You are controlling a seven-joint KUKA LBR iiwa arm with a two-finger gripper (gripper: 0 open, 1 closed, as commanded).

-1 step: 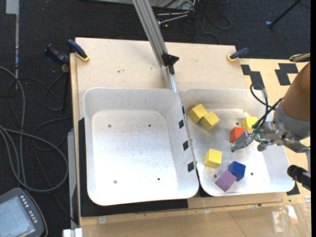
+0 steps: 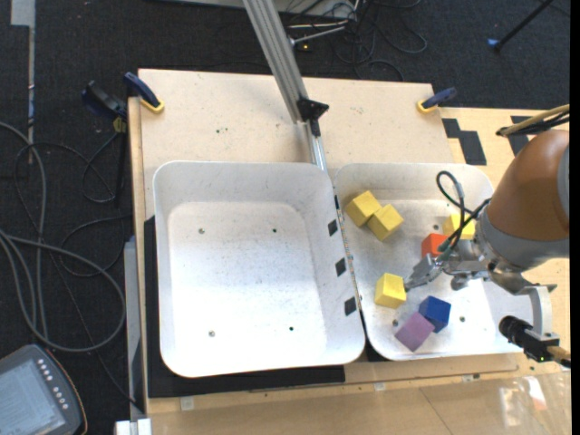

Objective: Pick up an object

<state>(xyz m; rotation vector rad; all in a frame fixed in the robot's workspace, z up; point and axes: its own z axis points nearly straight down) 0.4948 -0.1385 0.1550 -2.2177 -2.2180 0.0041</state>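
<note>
**Claw low over the right bin, among the blocks**

Reaching in from the right, the grey arm (image 2: 535, 208) with its orange band hangs over the right bin (image 2: 408, 178), its claw (image 2: 433, 270) down near the bin floor. Whether the claw is apart or together cannot be told at this size, and no block is seen between its tips.

The blocks all lie in the right bin. Two yellow blocks (image 2: 373, 214) sit touching each other near the bin's upper middle. A third yellow block (image 2: 391, 290) lies lower down, just left of the claw. An orange block (image 2: 433, 242) shows just above the claw, partly hidden by the wrist and a looping black cable (image 2: 450, 191). A blue block (image 2: 436, 311) rests just below the claw, and a purple block (image 2: 414, 331) lies just beside it, toward the bin's near rim.

The left bin (image 2: 181, 184) sits alongside on the desk (image 2: 227, 116), their rims meeting in the middle. A slanted metal pole (image 2: 276, 43) crosses the desk's far side.
</note>
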